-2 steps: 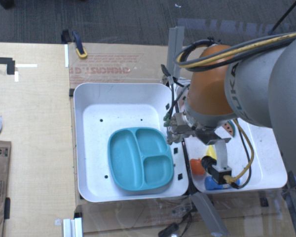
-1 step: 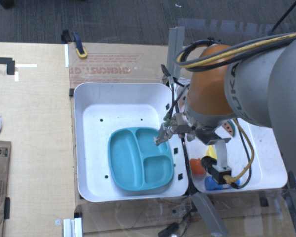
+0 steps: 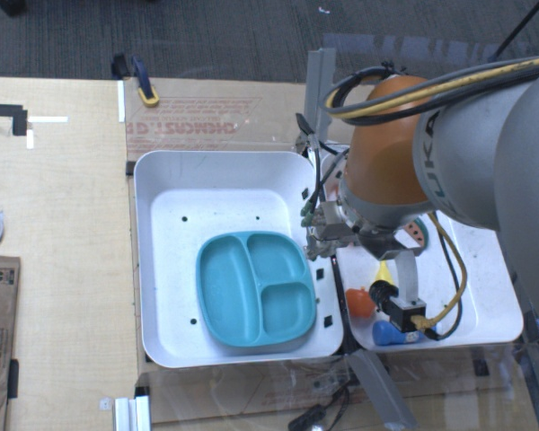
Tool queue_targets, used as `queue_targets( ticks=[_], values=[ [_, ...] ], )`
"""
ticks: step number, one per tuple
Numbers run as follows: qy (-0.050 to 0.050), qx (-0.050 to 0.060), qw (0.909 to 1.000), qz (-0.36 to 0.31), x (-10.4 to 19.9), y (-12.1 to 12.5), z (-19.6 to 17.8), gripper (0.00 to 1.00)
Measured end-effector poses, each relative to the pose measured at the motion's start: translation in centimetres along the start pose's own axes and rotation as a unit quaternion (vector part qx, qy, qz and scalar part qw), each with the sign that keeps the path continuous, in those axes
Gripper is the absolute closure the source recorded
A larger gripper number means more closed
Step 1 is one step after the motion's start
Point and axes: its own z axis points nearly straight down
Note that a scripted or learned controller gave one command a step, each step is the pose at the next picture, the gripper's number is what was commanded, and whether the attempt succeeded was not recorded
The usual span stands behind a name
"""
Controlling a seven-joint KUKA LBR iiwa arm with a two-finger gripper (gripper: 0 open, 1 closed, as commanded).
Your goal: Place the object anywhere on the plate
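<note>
From the overhead camera you see two white bins side by side: the left bin [image 3: 162, 241] holds one teal plate [image 3: 254, 287] with three compartments, lying flat toward the bin's lower right, and nothing rests on it. The right bin [image 3: 490, 281] is largely covered by the arm [image 3: 449, 142], whose orange band sits over the divide between the bins. You can count three small objects in the right bin's lower left corner: one orange piece [image 3: 360, 303], one yellow piece [image 3: 383, 274] just above it, and one blue piece [image 3: 388, 334] below, close together and partly hidden by cables and a black fitting. Which of these is the task's object you cannot tell. The gripper hides beneath the wrist, so its grip state cannot be judged.
</note>
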Motion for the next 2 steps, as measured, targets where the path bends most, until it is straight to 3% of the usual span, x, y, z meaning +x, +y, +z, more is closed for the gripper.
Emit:
queue_targets(
  ticks=[1,2],
  values=[
    [0.001,-0.004,0.9948,-0.101,-10.3,6.2,-1.1,1.0],
    [0.001,-0.004,0.9731,-0.23,-3.9,3.7,-1.5,1.0]
  ],
)
